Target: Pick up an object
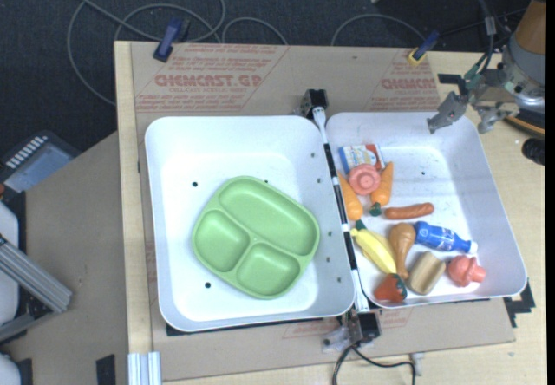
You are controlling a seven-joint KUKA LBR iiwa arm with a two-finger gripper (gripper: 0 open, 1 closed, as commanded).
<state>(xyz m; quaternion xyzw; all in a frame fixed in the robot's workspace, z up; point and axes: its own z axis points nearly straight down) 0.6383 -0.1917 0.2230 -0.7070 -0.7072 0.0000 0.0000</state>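
The grey robot arm is reaching in from the right side, and its two-finger metal gripper (464, 110) is hanging over the top right corner of the shallow white bin on the right (496, 201). The two fingers are standing apart, spread fairly wide, and nothing is sitting between them. So the claw is holding nothing right now.

All the toy food is lying lower down in that same bin, well apart from the claw. There is a small box with red and blue print (358, 154), a pink round toy (364, 178) just below it, and an orange carrot (382, 184) touching the pink one. A thin red sausage (408, 211) is lying on its own. Lower still are a yellow banana (376, 249), a brown drumstick (401, 239), a blue bottle on its side (441, 238), a tan bread roll (424, 271), a red tomato (391, 290) and a pink-red pear shape (466, 270) (they are packed quite close together).

The white bin on the left (165, 201) is holding a green plastic plate with three sections (255, 237).

I think the picking is only at the very start: the claw is up and waiting, not yet over any toy. Next it needs to move toward the toys, line up over one, and go down with its fingers on both sides. The sausage looks like an easy one, since it is lying alone.
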